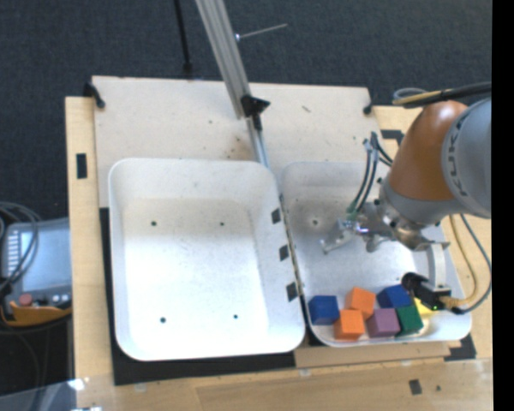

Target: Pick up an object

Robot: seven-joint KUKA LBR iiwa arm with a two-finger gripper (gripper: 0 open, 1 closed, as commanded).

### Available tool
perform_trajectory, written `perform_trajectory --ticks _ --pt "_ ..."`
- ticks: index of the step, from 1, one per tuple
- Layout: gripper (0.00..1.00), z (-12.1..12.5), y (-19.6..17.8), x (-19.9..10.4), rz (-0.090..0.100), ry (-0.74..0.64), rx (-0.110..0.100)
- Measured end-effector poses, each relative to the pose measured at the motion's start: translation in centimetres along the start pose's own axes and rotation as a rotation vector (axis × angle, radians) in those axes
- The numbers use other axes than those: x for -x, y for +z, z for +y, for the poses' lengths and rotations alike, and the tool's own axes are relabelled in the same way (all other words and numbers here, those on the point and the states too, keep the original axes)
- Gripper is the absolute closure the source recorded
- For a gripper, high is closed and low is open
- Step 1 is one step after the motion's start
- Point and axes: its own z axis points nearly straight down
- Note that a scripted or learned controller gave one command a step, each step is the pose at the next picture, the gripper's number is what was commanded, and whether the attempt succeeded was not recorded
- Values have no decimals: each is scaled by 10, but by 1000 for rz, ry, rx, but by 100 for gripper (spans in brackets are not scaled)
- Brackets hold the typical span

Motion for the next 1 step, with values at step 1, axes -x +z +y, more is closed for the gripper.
perform_trajectory --ticks 1 --pt "0 1 41 2 -1 0 8"
